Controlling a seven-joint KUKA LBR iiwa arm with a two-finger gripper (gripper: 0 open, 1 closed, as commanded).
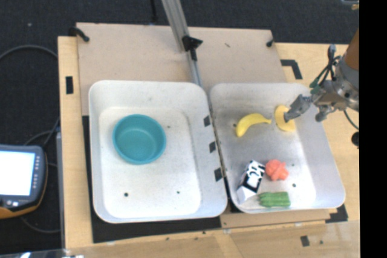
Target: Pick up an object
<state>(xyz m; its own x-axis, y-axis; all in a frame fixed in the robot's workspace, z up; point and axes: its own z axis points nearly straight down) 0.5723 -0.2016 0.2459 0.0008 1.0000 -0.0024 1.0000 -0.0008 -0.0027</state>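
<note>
In the right bin (320,154) lie a yellow banana (251,123), a small yellow piece (283,119), a red-orange lumpy toy (277,170), a black-and-white block (253,175) and a green piece (274,199). My gripper (308,112) hangs over the bin's upper right part, reaching in from the right. It is open, with nothing between its fingers. Its left finger (297,108) sits just above and to the right of the small yellow piece, close to it or touching it.
The left bin (181,190) holds a teal bowl (139,138). A metal camera post (172,3) rises from the back between the bins. A handheld screen (18,181) lies off the bench at the left.
</note>
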